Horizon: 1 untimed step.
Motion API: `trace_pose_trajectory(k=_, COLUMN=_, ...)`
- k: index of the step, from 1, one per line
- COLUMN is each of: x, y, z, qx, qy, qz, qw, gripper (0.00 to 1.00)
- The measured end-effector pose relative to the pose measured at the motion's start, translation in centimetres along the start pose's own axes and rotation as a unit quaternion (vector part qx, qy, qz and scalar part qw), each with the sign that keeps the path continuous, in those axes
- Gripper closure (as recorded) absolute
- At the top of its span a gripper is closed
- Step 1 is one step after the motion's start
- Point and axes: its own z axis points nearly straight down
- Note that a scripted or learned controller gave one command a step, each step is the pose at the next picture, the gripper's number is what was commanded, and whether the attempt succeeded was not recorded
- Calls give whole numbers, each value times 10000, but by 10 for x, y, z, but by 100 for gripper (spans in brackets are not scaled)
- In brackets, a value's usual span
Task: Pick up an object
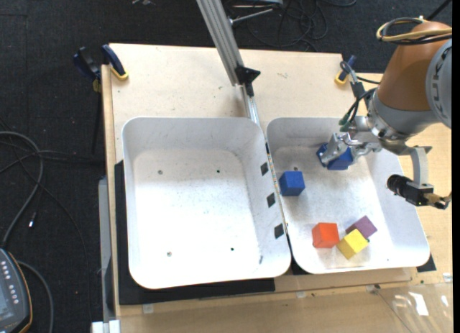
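Blue cube sits alone on the floor of the right bin, near its left wall, and looks like the nearest candidate for a pick. The gripper hangs over the bin's upper part, up and to the right of that cube, with something blue at its tip (whether this is a held object or part of the tool I cannot tell, nor can I tell how the jaws stand).

Going from big to small: the arm reaches in over the bin's right rim, so a steep descent near a wall could foul the wrist on it. The left bin offers no target. In the lower part of the right bin, an orange cube, a yellow cube and a purple cube crowd together, the yellow touching the purple; fingers coming down there would likely land on a neighbour and push rather than grasp. The blue cube's closeness to the wall may leave little room for one finger.
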Motion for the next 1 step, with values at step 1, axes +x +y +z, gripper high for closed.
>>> trace_pose_trajectory(k=1, x=55, y=-44, z=1, qx=59, qy=6, qz=14, qw=10000, gripper=100)
